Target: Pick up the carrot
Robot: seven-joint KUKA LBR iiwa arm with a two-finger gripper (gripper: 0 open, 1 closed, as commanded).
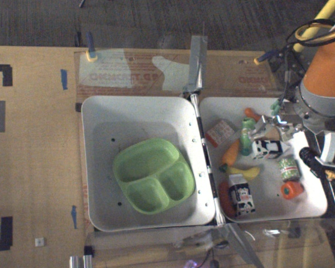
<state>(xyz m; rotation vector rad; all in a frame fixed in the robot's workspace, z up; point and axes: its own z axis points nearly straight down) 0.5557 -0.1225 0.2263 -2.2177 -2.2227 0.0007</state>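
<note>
The carrot [232, 151] is orange with a small green end and lies slanted in the left half of the right bin [315, 205]. Just right of it stands a green bottle [245, 139]. My gripper [271, 126] hangs over the upper middle of that bin, up and to the right of the carrot and apart from it. A black-and-white cow-patterned pack [268, 148] lies right below the gripper. Nothing shows held in the gripper.
The right bin also holds a pinkish box [220, 132], a banana [249, 172], a milk carton [241, 195], a green-labelled can [289, 169], an orange-red piece [292, 190] and a small orange item [251, 114]. A green divided plate [153, 175] lies in the left bin [100, 121].
</note>
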